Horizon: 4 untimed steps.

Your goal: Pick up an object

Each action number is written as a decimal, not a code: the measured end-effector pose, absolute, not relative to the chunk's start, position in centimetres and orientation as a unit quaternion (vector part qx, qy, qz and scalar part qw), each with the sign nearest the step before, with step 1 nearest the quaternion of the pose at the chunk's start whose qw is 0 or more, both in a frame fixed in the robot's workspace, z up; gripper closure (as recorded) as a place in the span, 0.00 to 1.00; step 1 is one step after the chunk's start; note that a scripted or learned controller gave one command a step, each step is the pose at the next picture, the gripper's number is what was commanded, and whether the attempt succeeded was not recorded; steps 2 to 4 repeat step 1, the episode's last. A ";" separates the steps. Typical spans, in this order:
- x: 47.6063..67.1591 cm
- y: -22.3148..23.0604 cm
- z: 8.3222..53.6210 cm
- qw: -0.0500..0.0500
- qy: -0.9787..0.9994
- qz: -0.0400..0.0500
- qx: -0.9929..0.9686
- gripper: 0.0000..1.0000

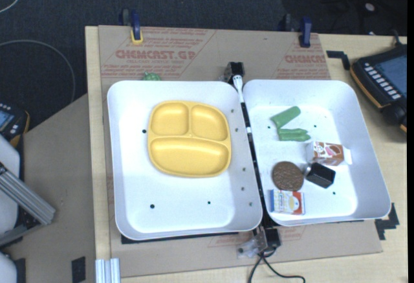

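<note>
The right white bin [343, 97] holds several small objects. Two green pieces [288, 124] lie near its middle, one above the other. A brown round disc [287, 175] sits lower down, with a black block [320, 175] touching its right side. A small brown-and-white packet [328, 153] lies above the black block. A flat white, red and blue card [287, 201] rests near the bin's front edge. The left white bin [129, 171] holds a yellow three-compartment plate [189, 138].
Both bins sit on a brown board [194, 48] clamped at the back by two blue clamps [135, 24]. A small green scrap [151, 76] lies on the board behind the left bin. A black and orange handheld pendant [388, 81] lies at the right.
</note>
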State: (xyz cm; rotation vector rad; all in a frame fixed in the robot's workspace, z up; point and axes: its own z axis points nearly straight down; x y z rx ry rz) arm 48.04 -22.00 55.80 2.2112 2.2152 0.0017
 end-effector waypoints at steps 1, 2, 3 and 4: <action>48.1 -22.0 56.9 0.008 0.708 0.001 0.706 1.00; 48.1 -22.0 56.9 0.008 0.708 0.001 0.706 1.00; 48.1 -22.0 56.9 0.008 0.708 0.001 0.706 1.00; 48.1 -22.0 56.9 0.008 0.708 0.001 0.706 1.00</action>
